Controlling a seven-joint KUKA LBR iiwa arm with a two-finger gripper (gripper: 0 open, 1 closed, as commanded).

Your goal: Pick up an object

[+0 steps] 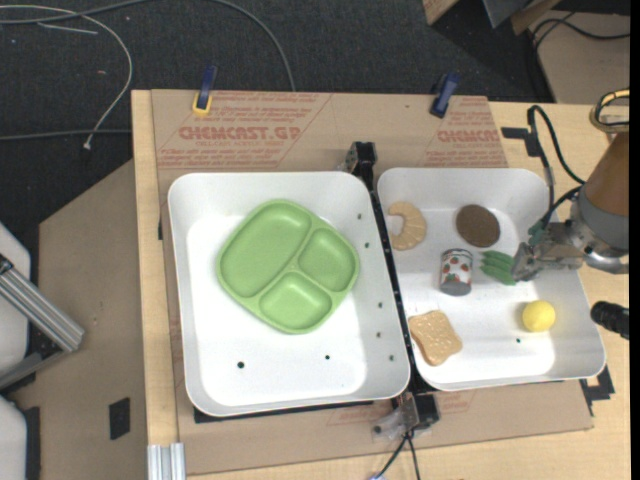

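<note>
Five items [456,271] crowd bin [570,360] around tool [528,261].

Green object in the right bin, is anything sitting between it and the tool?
Nothing visible does. The tool sits right at the right end of the green object. The small can lies on its left, the yellow ball nearer the camera, the brown disc farther back, all off that line.

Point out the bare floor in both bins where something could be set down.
Left bin: bare floor surrounds the green divided plate, widest along the near edge and the left side. Right bin: a bare strip lies between the toast slice and the yellow ball. It is crowded around the can, the green item and the gripper.
</note>
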